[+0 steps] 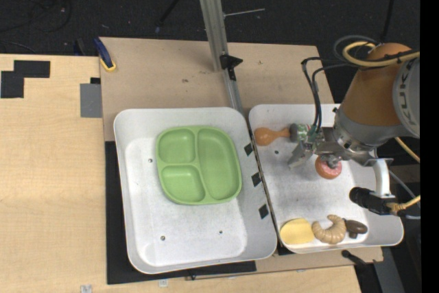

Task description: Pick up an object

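Note:
My gripper (296, 145) hangs low over the upper left part of the right bin (302, 199), at the end of the grey arm with the orange band (376, 82). Its two fingers stand apart, open, with nothing between them. An orange pear-shaped object (265, 136) lies just left of the gripper, its thin neck reaching toward the upper finger. A red round object (330, 169) sits right under the wrist, partly covered by it. At the bin's front edge lie a yellow object (295, 232), a tan curled object (330, 229) and a small brown piece (356, 226).
The left bin (137, 216) holds a green three-compartment plate (199, 165). An upright aluminium post (211, 17) stands behind the bins. Black clips (255, 178) mark the seam between the bins. Cables and a black fitting (370, 200) trail at the right of the arm.

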`<action>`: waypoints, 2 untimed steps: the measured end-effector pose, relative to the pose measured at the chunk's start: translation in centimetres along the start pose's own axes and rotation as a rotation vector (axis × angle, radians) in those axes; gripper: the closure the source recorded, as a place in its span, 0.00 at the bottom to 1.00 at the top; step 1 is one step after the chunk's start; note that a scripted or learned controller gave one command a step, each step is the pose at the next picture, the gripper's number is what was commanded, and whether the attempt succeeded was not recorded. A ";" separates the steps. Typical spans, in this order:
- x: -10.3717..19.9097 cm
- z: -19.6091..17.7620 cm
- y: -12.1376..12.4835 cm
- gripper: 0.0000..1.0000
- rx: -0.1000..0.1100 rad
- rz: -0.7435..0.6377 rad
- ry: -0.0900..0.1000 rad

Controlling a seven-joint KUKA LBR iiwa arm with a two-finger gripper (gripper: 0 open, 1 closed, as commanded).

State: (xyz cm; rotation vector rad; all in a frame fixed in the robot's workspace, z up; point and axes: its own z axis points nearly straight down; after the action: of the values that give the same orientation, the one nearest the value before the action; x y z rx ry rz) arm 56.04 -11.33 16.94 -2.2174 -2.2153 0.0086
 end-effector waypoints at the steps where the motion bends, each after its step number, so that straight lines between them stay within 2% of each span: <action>1: 1.0 5.9 -0.2 0.00 0.000 0.000 0.001; 2: 1.0 7.6 0.1 0.00 -0.014 -0.001 -0.001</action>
State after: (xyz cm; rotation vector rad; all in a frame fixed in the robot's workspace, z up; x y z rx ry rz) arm 56.06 -10.29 9.34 -2.2244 -2.2239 -0.0056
